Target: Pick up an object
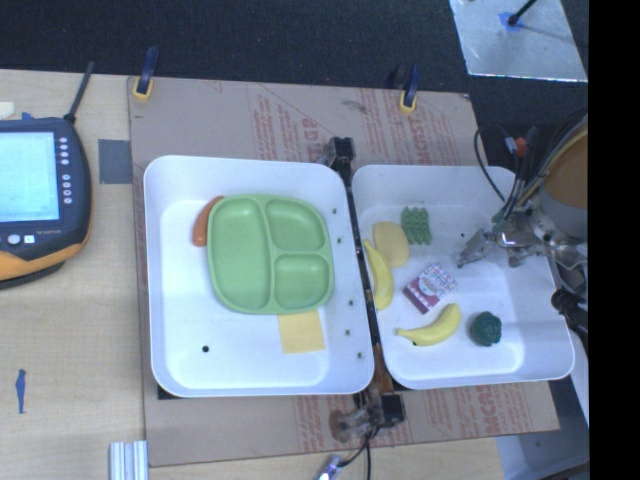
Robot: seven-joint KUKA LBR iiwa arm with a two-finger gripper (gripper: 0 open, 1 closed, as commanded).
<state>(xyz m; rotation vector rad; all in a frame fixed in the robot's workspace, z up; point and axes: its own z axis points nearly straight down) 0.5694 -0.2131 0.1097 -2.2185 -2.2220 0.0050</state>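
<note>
My gripper [497,241] hangs over the right part of the right bin [520,363], with nothing visibly held. Below it in that bin lie a dark green broccoli piece [486,329], a yellow banana [432,326] and a red-and-white packet [430,286]. Further left are a green ridged item [416,224], a pale yellow block [390,243] and a long yellow piece [379,278] along the bin's left wall. The gripper is right of and apart from all of these.
The left bin [165,298] holds a green divided plate [270,253], an orange-red item [202,223] partly under its left edge, and a yellow slice [302,332]. A control pendant [30,198] lies on the bench at the far left. Cables [500,178] trail by the arm.
</note>
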